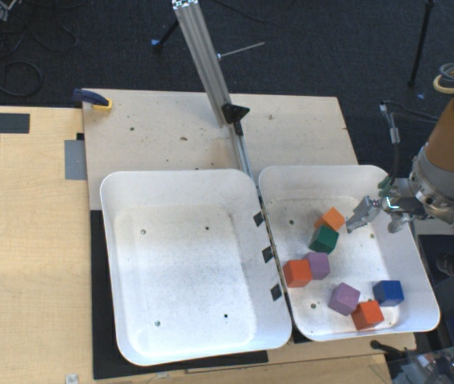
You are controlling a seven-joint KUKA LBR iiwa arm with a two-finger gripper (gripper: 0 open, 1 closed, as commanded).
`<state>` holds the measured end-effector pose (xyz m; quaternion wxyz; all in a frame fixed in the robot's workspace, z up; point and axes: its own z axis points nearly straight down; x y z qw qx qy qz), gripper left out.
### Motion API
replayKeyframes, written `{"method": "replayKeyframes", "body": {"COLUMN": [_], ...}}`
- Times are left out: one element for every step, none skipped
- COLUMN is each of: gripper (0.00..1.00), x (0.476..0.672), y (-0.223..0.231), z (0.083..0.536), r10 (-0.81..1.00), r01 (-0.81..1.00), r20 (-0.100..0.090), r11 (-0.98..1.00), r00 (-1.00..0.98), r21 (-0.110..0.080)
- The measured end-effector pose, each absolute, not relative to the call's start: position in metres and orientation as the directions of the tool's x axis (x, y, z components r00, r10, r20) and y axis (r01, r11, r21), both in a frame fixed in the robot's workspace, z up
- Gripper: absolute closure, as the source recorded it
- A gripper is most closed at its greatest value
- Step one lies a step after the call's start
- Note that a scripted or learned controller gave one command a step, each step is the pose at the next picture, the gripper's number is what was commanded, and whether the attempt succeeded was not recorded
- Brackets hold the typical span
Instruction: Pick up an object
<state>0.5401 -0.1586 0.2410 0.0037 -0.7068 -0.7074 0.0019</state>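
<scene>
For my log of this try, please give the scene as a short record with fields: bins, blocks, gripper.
bins: left bin and right bin, side by side
blocks in right bin: orange block, green block, two purple blocks, two red-orange blocks, blue block
gripper: gripper over the right bin, beside the orange block, holding nothing

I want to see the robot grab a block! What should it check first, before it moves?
1. Blocks to pick in the right bin: ok, seven lie there.
2. Gripper over that bin: ok, beside the orange block.
3. Something held already: ok, nothing between the fingers.
4. Room around the orange block: not ok, the green block touches it.
5. Easier target: ok, the blue block has some room around it.
6. Gripper height above blocks: cannot tell.
</scene>
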Motion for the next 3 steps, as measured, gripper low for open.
{"method": "replayKeyframes", "body": {"gripper": [0.00,0.00,0.00], "x": [0.541,0.530,0.533], "y": [-0.160,-0.162,-0.159], "z": [0.243,0.193,0.131], "r10": [1.000,1.000,1.000], "r01": [1.000,1.000,1.000], "r20": [0.001,0.002,0.002], "r11": [-0.001,0.000,-0.002], "r00": [0.001,0.000,0.002], "r21": [-0.003,-0.008,-0.001]}}
